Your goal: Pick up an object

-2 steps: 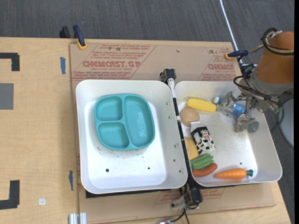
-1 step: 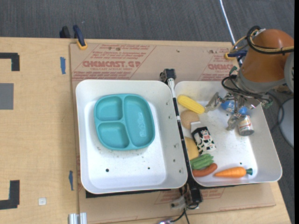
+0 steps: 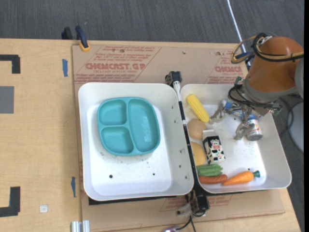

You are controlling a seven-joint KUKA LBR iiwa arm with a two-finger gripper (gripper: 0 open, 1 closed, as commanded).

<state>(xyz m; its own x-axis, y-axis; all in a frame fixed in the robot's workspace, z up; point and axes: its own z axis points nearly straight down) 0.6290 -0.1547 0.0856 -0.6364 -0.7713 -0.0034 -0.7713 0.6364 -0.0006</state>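
The right bin [image 3: 275,163] holds a yellow corn cob [image 3: 198,108], a tan round bun [image 3: 195,128], a yellow piece [image 3: 198,153], a black-and-white patterned box [image 3: 214,149], a green pod [image 3: 210,170], a red pepper [image 3: 212,179], an orange carrot [image 3: 240,178] and a silver can [image 3: 254,130]. My gripper [image 3: 231,122] hangs over the bin's upper middle under the orange wrist band [image 3: 271,64]. It is open, with one finger toward the corn and the other beside the can. Only white bin floor lies between the fingers.
The left bin [image 3: 130,178] carries a teal divided plate [image 3: 129,125]. A black clamp [image 3: 174,77] sits at the top of the ridge between the bins. Bare floor lies in the right bin's lower right area, below the can.
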